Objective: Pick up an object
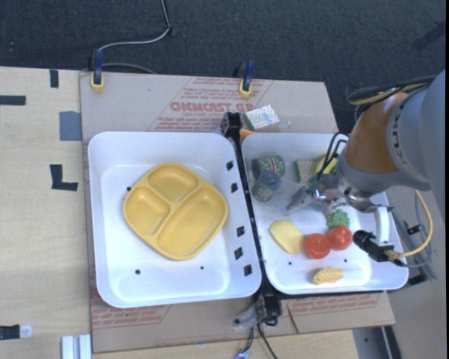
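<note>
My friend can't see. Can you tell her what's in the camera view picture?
A grey robot arm's gripper reaches into the right white bin among toy food: two tomatoes, a yellow slice and a can. The left bin holds a yellow divided plate.

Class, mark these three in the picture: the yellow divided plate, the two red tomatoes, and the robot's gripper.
yellow divided plate point(176, 210): camera view, on the ridge where its compartments meet.
red tomatoes point(317, 245): camera view, on the top of the left tomato.
gripper point(302, 197): camera view, midway between its fingertips.
</note>
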